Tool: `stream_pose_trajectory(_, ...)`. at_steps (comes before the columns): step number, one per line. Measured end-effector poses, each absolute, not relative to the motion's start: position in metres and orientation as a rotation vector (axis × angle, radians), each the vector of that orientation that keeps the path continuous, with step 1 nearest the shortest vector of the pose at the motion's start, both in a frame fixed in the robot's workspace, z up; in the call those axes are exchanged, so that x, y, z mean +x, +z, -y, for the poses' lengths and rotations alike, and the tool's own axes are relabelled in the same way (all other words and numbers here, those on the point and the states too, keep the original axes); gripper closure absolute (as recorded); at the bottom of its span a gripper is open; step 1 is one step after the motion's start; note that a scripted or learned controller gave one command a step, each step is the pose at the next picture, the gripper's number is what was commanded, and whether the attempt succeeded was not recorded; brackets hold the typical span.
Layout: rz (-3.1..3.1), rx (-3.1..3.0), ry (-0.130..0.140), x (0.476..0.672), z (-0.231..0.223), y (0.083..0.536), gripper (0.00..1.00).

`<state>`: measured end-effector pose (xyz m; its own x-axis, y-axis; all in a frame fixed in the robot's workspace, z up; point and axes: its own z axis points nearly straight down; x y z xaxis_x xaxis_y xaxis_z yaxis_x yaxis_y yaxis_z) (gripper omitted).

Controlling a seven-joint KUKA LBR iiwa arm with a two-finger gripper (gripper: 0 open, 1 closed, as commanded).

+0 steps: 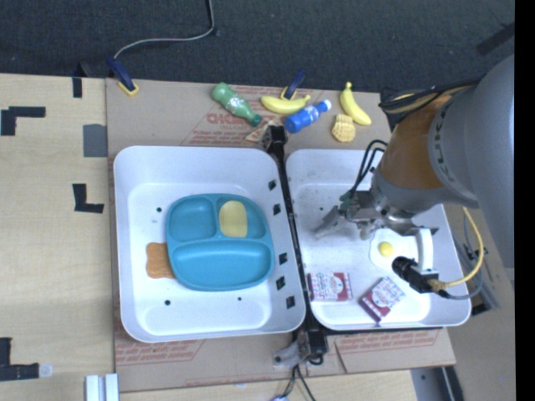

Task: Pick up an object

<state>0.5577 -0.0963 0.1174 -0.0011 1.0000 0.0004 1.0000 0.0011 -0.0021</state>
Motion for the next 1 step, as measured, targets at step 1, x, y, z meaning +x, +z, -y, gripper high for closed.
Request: stream_pose_trajectory(1,2.224,-2.222,0.001,0.6576,0.1354,0.1411,0.00)
